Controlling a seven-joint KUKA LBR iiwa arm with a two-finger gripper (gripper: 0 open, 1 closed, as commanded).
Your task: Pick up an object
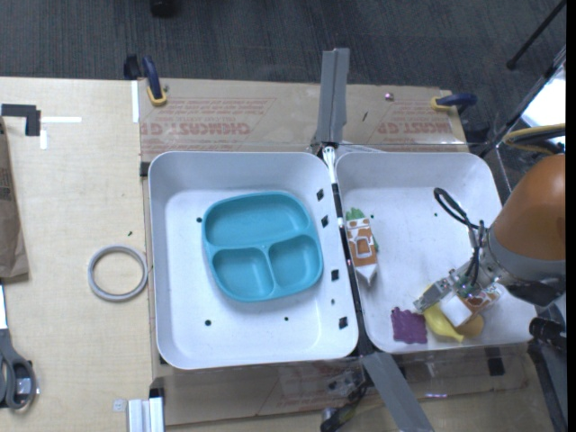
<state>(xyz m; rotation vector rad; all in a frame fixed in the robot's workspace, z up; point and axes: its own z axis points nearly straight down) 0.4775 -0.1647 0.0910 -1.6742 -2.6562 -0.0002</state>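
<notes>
low in the right bin (414, 183), claw (447, 297) half-hidden over yellow toy (443, 325); grip state unclear.

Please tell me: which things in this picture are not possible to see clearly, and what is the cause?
- Claw, camera view: small and cluttered, so open or shut is unclear.
- Yellow object: partly under the claw, so contact is unclear.
- Small carton: its print is too small to read.
- Purple object: too small to name.
- Arm: cut off by the right edge.
- Scissors: cut off by the left edge.
</notes>
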